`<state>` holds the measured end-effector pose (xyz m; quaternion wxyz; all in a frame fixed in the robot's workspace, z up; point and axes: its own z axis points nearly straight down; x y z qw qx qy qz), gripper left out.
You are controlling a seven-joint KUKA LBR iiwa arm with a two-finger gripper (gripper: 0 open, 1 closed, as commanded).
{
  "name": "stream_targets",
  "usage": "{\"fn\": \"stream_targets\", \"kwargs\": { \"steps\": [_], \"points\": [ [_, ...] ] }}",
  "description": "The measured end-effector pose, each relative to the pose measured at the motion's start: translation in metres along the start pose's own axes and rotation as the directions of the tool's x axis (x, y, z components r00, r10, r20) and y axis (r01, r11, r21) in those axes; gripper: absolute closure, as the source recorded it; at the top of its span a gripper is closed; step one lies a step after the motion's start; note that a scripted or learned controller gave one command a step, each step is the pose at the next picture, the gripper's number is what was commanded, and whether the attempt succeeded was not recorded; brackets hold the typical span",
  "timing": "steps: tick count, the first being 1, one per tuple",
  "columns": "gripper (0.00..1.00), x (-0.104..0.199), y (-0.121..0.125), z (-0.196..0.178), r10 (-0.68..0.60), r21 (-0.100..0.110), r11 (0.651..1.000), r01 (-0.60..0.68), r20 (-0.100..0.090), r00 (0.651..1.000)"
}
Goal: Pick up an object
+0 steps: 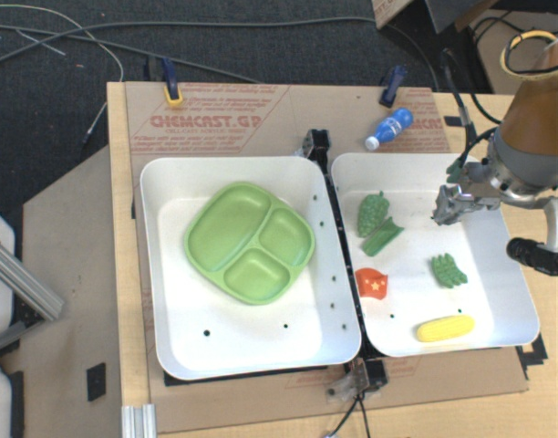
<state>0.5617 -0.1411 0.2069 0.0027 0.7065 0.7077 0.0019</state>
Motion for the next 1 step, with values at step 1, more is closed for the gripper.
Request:
{"fn": "stream_targets", "kwargs": {
  "steps": [1],
  "points": [
    [1.00, 0.0001, 0.0008, -0.0060, 0.000, 0.004, 1.000, 0.000, -0.001, 1.000]
  ]
}}
